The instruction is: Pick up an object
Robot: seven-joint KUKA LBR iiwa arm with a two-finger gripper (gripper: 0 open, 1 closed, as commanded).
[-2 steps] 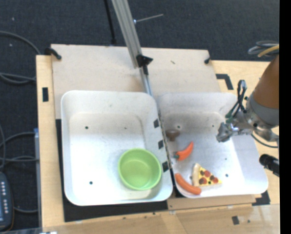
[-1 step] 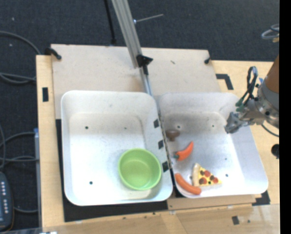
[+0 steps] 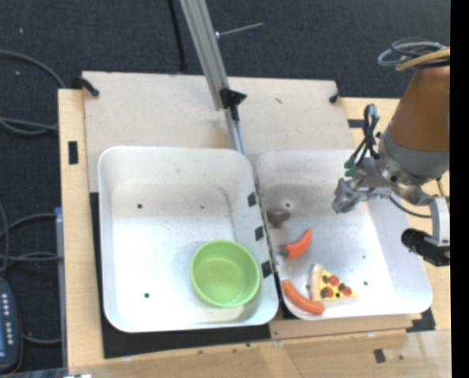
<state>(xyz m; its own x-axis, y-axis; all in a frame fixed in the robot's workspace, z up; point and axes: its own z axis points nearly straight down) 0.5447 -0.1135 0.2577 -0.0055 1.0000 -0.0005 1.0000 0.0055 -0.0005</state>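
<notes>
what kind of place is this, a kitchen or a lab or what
Most likely a robotics lab test bench, not a kitchen: two shallow white plastic bins sit side by side on a plywood bench, a grey and orange robot arm reaches over, and the food, like the toy pizza slice, is plastic.

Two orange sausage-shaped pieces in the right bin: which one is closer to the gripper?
The upper orange piece, lying mid-bin above the pizza slice. It lies nearer the gripper than the other orange piece at the front edge.

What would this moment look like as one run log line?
arm: over right bin | tool: above bin floor | green bowl: left bin | pizza slice: untouched
</notes>
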